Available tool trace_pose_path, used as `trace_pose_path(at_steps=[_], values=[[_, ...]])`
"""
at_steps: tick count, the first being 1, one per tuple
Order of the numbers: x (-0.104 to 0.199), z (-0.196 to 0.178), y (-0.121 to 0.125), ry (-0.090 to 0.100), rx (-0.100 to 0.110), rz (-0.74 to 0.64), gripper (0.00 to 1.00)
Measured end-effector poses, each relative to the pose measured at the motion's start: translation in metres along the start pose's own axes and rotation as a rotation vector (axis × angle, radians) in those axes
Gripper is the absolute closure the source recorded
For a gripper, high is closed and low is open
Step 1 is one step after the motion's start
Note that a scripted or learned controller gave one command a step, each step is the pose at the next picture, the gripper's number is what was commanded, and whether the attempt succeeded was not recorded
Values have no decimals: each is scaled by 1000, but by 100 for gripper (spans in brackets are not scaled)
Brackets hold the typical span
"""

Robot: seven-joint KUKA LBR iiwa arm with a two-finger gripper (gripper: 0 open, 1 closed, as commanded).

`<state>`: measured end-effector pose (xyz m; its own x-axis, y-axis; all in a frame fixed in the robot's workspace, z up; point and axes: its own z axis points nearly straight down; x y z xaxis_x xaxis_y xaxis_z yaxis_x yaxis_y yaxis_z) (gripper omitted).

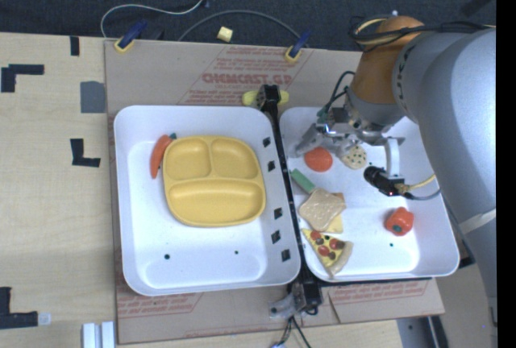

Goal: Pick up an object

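hovering your gripper (326, 138) low over the red tomato (319, 159) in the right bin (427, 258), you're lining up a grab; fingers look spread, probably nothing held.

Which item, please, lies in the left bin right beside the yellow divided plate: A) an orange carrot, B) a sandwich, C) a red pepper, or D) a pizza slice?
A: the orange carrot lies against the left edge of the yellow divided plate in the left bin.
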<state>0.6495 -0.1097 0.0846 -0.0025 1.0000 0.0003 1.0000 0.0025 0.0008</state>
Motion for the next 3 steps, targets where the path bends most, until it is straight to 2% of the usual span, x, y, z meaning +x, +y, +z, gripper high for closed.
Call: trace_pose_path(at_steps=[1,2,3], values=[[1,-11,0,1,-1,0,100],[1,-11,0,1,-1,0,0],[0,-1,-50,-1,0,2,0]])
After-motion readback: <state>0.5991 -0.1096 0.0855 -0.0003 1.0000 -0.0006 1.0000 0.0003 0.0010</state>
